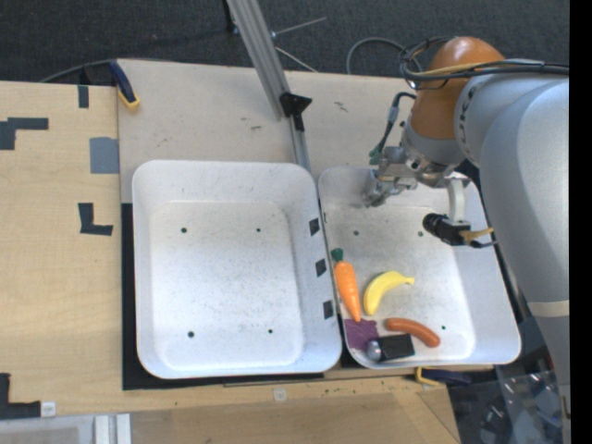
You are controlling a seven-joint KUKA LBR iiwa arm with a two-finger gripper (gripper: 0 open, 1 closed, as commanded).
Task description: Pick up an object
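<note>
Pale wooden surface (55,276) stretched across the scene, bearing two shallow white plastic bins side by side. Left white bin (222,266) the bigger-looking, toward nine o'clock. Right white bin (481,326) toward three o'clock, holding all the loose things. Grey arm with orange band (462,63) reached in from two o'clock, ending in the gripper (377,195) hovering over the right bin's twelve o'clock edge, well apart from the things. Whether the fingers stood released or clenched: cannot tell.

Clustered at the right bin's seven o'clock corner: orange plastic carrot with green top (347,287); yellow plastic banana (385,289) just beside it at three o'clock; reddish-brown sausage-shaped toy (413,331) at five o'clock; purple flat piece (361,328) below the carrot; small black block (396,347) beside that.
</note>
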